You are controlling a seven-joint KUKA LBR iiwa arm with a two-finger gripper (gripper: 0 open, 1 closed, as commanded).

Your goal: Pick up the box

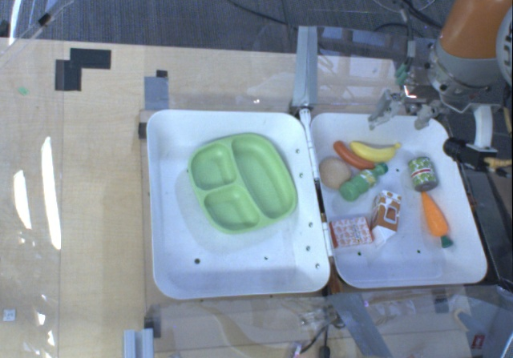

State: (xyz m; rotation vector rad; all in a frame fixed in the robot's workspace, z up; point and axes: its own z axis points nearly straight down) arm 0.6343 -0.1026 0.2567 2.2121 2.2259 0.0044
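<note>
Status: pick not started; box lies untouched in the right bin.

The box (350, 232), red and white, lies flat at the near-left corner of the right bin (469, 268), just beside a small carton (385, 211) and clear of the green bottle (361, 182), potato (333, 172), banana (373, 151), can (422, 174) and carrot (435, 218). The end effector (403, 110) hangs over the far edge of that bin, well apart from the box, with its fingers spread wide and nothing between them. The left bin (168, 268) carries a green divided plate (241, 182). Remaining, by judgement: travel across the bin to the box, descent, closure and lift. Crowding by the carton may hinder finger placement.
</note>
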